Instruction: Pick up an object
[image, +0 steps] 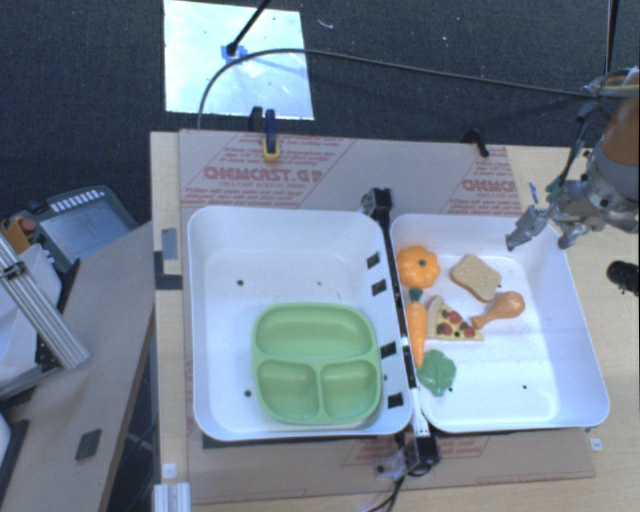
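Gripper is hanging at the upper right of the frame, over the far right corner of the right bin, fingers spread apart with nothing between them. Food toys sit in that bin's left half: pumpkin, bread slice, drumstick, pizza slice, carrot along the divider, and broccoli lower down. Left bin has a green divided plate in its lower middle.

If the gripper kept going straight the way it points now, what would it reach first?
Probably the bare floor at the right bin's back corner. The gripper seems to hang above it; the bread slice lies left, though depth is unclear.
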